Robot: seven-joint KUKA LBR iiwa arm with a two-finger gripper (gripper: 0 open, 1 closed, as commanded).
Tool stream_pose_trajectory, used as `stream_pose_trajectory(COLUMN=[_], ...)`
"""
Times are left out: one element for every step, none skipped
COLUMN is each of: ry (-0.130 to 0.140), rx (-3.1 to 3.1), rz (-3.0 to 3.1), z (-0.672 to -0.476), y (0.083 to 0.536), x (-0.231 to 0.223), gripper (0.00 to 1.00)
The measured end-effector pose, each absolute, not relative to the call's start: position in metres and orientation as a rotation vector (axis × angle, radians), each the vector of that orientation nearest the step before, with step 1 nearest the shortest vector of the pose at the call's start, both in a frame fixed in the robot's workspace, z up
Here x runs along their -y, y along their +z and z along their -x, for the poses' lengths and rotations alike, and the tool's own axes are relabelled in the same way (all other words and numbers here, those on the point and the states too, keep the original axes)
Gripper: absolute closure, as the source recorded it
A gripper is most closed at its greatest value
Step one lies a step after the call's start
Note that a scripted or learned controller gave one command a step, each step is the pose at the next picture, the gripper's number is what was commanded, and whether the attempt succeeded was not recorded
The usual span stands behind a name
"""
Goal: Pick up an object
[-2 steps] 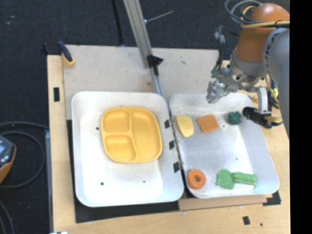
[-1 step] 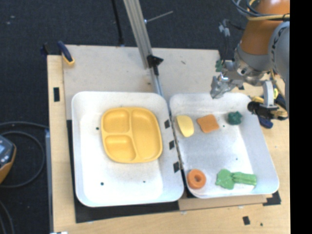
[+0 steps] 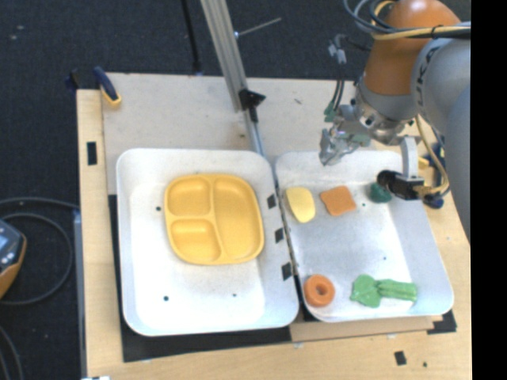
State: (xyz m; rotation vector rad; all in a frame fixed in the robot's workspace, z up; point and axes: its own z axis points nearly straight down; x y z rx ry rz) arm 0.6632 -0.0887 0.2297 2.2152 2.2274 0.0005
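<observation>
one yellow tray (image 3: 214,217), four small objects (image 3: 341,201)

A single fixed camera is mounted above the bench (image 3: 198,109) and looks down at a slant, far enough back to frame both white bins whole. The left bin (image 3: 142,291) lies toward 8 o'clock and the right bin (image 3: 412,244) toward 4 o'clock. The arm (image 3: 412,46) enters at 2 o'clock.

Robotics lab: bench (image 3: 190,109) with white bins (image 3: 142,291), cabled arm (image 3: 412,46).
</observation>
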Motion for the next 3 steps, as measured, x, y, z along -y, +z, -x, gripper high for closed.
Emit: stream_pose_trajectory(ry=[0.003, 0.001, -0.001], rx=[-2.230, -2.229, -2.229], rz=[-2.214, -2.215, -2.215], z=[-0.653, -0.637, -0.618], y=[0.240, 0.237, 0.229], x=[0.031, -0.008, -0.058], gripper=[1.00, 1.00, 1.00])
